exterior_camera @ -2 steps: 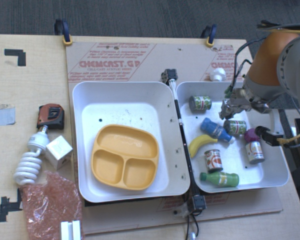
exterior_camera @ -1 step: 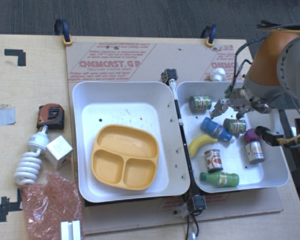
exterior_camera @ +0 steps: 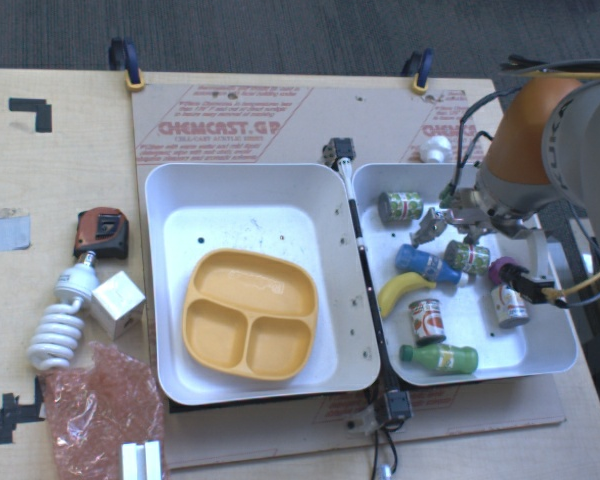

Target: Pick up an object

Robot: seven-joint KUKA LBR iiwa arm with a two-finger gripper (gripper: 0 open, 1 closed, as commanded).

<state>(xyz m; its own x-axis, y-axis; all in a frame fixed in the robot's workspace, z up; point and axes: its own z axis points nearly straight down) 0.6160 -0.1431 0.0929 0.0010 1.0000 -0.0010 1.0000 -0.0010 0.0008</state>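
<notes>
Arm enters from the right, grey with orange band, gripper [exterior_camera: 450, 230] low over the right bin [exterior_camera: 552, 353], near its middle-upper part. Jaws look spread apart, one finger [exterior_camera: 427, 226] angled left toward the blue bottle, the other side just above a small green-labelled can [exterior_camera: 468, 257]; nothing visibly clamped between them, contact with the can hard to judge. Right bin contents: green can [exterior_camera: 401, 207] near top left corner, blue bottle [exterior_camera: 426, 264] lying on its side just left of the small can, banana [exterior_camera: 405, 291] below the bottle, red-white can [exterior_camera: 427, 320] upright below the banana, green bottle [exterior_camera: 439, 358] lying flat near the front wall, silver can [exterior_camera: 509, 306] at right with a purple-magenta object [exterior_camera: 503, 269] just above it. Left bin [exterior_camera: 170, 218] holds a yellow divided plate [exterior_camera: 250, 313], three compartments, sitting in the lower half. On the worktop [exterior_camera: 40, 188] left of the bins: tape measure [exterior_camera: 102, 233], spiral light bulb [exterior_camera: 62, 313], white cube [exterior_camera: 119, 299] touching the bulb, pink bubble wrap [exterior_camera: 95, 403] at the front. Small white object [exterior_camera: 437, 149] on the board behind the right bin.
</notes>
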